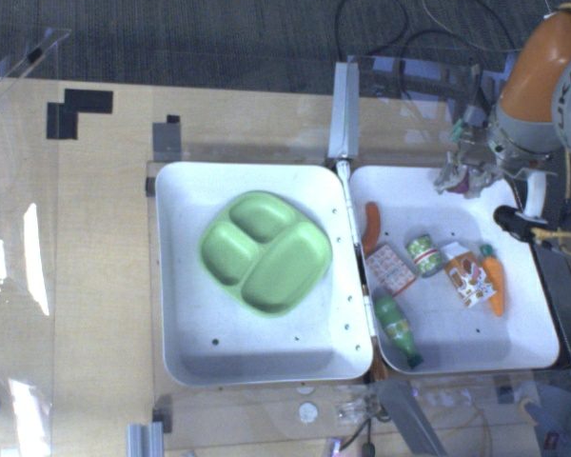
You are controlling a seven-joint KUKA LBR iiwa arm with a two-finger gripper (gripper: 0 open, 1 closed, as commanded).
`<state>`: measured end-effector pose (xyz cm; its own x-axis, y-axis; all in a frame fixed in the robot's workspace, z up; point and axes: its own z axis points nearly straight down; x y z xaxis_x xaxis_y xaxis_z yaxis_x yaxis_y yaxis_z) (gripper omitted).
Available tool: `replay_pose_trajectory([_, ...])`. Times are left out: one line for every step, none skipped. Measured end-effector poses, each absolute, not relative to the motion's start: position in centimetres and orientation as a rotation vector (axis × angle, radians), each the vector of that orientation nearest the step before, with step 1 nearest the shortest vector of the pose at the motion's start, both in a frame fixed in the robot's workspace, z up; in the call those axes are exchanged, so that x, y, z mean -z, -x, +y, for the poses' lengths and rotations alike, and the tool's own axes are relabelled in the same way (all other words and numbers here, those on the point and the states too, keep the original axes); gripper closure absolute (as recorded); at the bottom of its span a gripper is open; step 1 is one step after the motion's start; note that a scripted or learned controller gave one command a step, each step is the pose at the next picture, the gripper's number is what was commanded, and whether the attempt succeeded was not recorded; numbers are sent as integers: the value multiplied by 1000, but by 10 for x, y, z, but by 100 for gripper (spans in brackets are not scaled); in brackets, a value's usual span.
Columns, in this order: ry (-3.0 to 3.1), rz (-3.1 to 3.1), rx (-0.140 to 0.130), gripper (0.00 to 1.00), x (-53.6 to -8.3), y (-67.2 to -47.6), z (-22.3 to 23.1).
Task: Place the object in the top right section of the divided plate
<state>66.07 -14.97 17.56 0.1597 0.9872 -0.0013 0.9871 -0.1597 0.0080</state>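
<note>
**Green plate in the left bin, arm over the right one**

Green and three-sectioned, the divided plate (265, 252) lies tilted in the middle of the left bin (186, 350), with nothing resting in any of its sections. The right bin (533, 346) carries the loose things: an orange-red sausage (371, 227) by the divider wall, a checked packet (391, 268), a small green can (423, 250), a green bottle (396, 323) near the front left corner, a printed card (468, 279) and a carrot (494, 281) just beside it. The grey arm (542, 69) with its orange band reaches in at the far right corner of that bin, and the jaws (466, 171) hang there above the back rim, well apart from the plate. Something small and dark pinkish shows at them, but whether they are apart or clamped I cannot tell. Both bins sit on a pale wooden tabletop (95, 284).
</note>
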Motion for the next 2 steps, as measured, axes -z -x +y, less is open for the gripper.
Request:
replay_pose_trajectory([-2168,2266,-9,100,-186,-670,-49])
replay_pose_trajectory([-2073,2355,-8,100,-186,-625,34])
